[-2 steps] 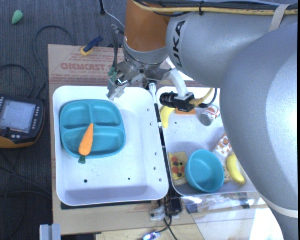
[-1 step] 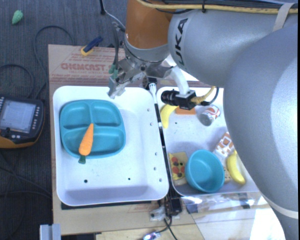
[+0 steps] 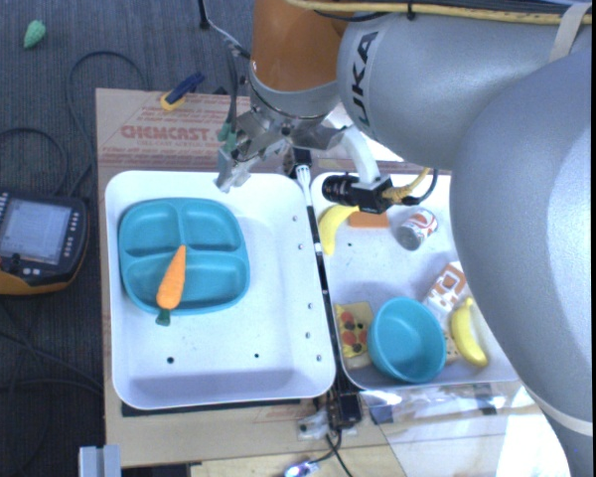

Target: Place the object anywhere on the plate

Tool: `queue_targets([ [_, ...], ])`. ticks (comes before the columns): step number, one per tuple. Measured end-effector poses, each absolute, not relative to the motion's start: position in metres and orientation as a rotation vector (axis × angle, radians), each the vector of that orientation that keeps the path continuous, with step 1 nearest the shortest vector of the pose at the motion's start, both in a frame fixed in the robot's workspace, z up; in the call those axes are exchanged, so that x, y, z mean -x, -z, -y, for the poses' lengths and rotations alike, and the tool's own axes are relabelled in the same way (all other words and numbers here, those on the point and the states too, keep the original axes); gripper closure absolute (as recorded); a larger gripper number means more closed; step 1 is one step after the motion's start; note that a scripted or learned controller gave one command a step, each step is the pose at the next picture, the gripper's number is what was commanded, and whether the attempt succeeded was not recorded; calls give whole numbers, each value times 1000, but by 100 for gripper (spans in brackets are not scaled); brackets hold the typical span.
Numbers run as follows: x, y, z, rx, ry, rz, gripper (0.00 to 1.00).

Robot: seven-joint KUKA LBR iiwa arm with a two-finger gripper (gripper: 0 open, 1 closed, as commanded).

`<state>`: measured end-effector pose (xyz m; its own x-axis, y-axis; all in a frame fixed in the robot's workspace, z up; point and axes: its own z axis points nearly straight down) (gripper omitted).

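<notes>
Two shallow white bins sit side by side on the worktop, smooth glossy plastic with rounded corners, the left bin (image 3: 219,366) and the right bin (image 3: 377,256). In the left one lies a single blue plate (image 3: 209,229), a rounded-rectangle tray split into compartments, and across its lower part rests one orange carrot (image 3: 172,278), tapered, matte, with a small green stub at its low end, lying tilted over the divider between compartments. The gripper (image 3: 240,157) hovers above the far rim of the left bin, well apart from the carrot; whether its jaws are parted or closed can't be made out, and nothing is seen between them. The big grey arm (image 3: 457,97) is rounded and satiny, with an orange band (image 3: 288,28) above the wrist and the letters "UK" readable on its casing. In the right bin: two yellow bananas, one (image 3: 335,225) near the divider and one (image 3: 467,331) at the right, one round blue bowl (image 3: 407,341), a small flat printed card (image 3: 352,331), and a white can (image 3: 415,229) with red marks. The brown board (image 3: 159,132) behind carries red lettering that looks like "CHEMCAST". A handheld pendant (image 3: 30,241) with a screen lies on the dark carpet.
</notes>
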<state>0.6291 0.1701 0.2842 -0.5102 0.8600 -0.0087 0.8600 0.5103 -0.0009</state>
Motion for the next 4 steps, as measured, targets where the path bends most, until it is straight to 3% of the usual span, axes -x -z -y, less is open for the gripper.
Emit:
queue_targets([
  [1,-636,-214,-205,-1636,14,-2687,100],
  [2,-630,-140,-216,-1499,13,-2767,100],
  [3,-632,-226,-215,-1851,-2,-2534,100],
  [4,-666,-135,-216,-1625,14,-2692,100],
])
